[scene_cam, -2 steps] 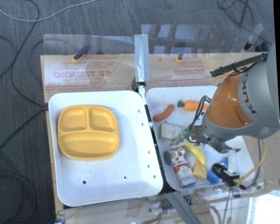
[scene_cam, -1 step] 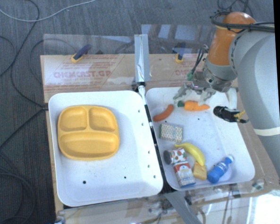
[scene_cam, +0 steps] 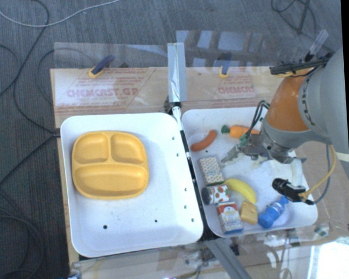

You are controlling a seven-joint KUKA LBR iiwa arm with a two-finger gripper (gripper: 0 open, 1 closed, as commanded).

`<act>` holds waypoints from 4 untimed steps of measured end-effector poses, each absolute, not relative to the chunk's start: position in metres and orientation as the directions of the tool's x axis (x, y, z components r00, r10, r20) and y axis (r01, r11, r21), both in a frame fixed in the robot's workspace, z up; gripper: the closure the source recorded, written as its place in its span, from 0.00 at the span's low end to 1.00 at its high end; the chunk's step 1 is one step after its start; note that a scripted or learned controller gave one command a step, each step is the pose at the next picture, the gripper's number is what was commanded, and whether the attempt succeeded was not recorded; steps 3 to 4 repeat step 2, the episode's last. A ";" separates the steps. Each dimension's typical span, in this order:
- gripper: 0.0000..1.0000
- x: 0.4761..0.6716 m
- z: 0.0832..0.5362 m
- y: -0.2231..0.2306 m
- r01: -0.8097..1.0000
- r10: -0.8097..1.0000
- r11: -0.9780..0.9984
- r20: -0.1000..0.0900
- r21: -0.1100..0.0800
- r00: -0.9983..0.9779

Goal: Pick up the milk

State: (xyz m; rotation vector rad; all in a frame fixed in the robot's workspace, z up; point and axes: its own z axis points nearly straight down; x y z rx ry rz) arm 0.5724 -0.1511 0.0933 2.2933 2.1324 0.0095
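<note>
In the camera view, the gripper is hovering over the right bin, fingers spread apart and holding nothing. The milk carton is lying below and slightly left of it, touching a can and sitting just beside a banana. Descending there, the fingers are likely risking a snag on those neighbours, or pinching the wrong item.
</note>
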 end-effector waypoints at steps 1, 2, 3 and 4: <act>0.00 0.635 0.218 -0.150 0.998 0.998 0.058 -0.003 -0.004 -0.058; 0.00 0.600 0.152 -0.203 0.997 0.997 -0.078 -0.003 -0.006 0.078; 0.00 0.600 0.152 -0.203 0.997 0.997 -0.078 -0.003 -0.006 0.078; 0.00 0.600 0.152 -0.203 0.997 0.997 -0.078 -0.003 -0.006 0.078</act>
